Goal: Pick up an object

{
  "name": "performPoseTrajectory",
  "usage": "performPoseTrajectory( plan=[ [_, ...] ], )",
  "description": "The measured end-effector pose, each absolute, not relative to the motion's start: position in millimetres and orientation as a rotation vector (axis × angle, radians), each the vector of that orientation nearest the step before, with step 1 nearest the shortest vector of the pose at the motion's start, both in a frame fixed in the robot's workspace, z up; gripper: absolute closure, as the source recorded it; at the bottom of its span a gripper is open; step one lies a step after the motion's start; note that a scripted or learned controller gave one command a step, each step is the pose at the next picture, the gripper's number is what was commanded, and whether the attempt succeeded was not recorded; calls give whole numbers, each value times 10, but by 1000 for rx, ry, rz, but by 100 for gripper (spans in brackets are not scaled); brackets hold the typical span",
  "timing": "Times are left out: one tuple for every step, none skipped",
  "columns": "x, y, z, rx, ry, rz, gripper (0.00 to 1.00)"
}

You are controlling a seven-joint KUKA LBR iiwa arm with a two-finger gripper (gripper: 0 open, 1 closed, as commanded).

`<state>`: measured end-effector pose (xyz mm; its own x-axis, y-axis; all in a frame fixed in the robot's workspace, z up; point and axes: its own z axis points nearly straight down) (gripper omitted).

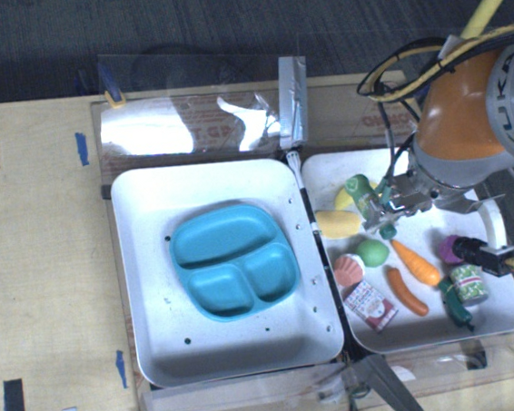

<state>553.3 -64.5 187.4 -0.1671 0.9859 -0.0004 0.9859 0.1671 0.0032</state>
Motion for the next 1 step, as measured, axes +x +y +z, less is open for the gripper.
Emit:
performPoseTrajectory(
  plan=[
    [6132,-332,2024,2223,2217,2,100]
  ],
)
